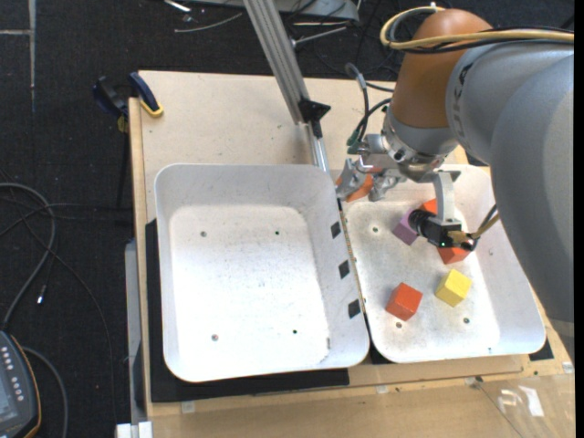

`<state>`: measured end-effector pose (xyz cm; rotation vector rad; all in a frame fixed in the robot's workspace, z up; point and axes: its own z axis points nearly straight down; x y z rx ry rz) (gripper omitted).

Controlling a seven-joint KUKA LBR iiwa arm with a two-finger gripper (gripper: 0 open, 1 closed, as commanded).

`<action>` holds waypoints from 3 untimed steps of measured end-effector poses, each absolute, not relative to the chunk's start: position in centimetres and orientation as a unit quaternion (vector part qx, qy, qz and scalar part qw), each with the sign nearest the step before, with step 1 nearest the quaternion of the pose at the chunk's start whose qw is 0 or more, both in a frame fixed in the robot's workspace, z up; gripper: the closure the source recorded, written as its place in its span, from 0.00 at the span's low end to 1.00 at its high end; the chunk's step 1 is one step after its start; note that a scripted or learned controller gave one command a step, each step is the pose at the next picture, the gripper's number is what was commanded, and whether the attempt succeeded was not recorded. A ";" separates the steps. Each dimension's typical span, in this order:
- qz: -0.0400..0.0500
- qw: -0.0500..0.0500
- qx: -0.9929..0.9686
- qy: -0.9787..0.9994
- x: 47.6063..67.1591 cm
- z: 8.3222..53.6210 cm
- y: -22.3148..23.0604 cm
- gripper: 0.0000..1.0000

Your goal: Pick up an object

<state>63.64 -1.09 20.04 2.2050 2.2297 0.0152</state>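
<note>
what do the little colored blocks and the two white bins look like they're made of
Blocks, yellow, orange, purple: probably painted wood or foam; flat matte faces, crisp edges, no glare.
White bins, left, right: likely molded plastic; thin rounded rims, smooth dull surface speckled with scuffs.

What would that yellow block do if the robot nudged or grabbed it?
The yellow block looks like a stiff cube with flat faces, so it would probably slide, not roll. It looks small and probably light. It lies apart from the orange block, leaving room for fingers.
</note>
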 end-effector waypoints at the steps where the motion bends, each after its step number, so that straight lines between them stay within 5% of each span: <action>1: 0.002 0.003 0.707 0.708 67.5 23.9 -4.4 1.00; 2: -0.002 -0.001 0.707 0.707 67.1 19.7 -4.5 1.00; 3: 0.000 -0.002 0.704 0.711 63.4 22.2 3.3 1.00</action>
